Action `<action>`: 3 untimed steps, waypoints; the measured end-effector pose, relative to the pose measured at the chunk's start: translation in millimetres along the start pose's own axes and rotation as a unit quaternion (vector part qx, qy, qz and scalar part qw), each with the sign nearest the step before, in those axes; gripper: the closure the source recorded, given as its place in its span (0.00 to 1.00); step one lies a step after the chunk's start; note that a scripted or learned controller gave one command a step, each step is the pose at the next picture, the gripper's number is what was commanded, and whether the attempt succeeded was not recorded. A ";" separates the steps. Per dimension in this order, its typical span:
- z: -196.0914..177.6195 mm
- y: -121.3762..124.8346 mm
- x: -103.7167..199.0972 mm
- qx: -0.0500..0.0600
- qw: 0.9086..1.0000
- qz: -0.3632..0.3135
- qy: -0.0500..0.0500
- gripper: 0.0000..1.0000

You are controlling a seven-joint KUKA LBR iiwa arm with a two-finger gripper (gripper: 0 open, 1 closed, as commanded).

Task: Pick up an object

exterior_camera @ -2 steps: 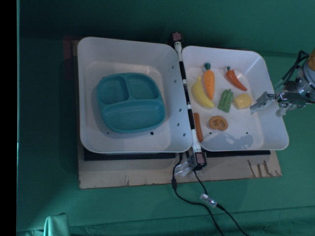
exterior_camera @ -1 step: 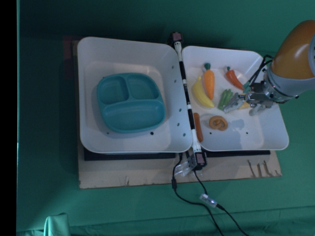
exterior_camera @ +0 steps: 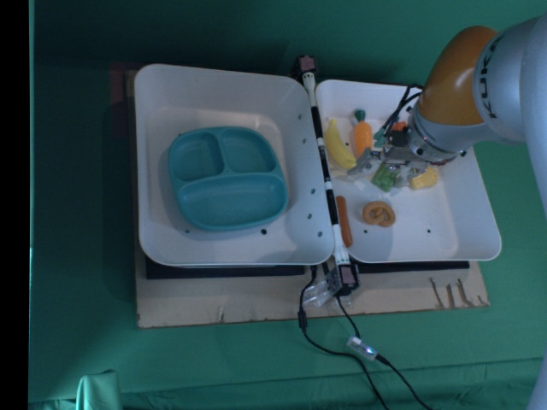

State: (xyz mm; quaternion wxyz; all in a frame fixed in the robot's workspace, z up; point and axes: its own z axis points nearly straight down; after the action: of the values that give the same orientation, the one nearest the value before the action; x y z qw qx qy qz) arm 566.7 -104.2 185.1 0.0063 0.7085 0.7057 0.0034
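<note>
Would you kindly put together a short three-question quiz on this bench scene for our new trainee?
1. True or false: the teal plate lies in the left bin.
2. Which item lies nearest the divider between the bins? A) pretzel B) sausage C) carrot
3. Fill in: the gripper hovers over the ____ bin.

Key: 1 true; 2 B; 3 right.
</note>
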 end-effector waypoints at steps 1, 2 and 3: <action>-1.3 -69.2 1.4 -0.004 1.000 0.000 -0.001 0.00; -12.9 -67.9 0.8 -0.007 1.000 0.002 -0.001 1.00; -112.9 -52.4 -16.2 0.005 1.000 0.000 0.001 1.00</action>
State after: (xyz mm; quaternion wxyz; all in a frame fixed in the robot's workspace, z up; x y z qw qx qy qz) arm 512.7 -119.7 297.3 0.0024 0.7085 0.7057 0.0007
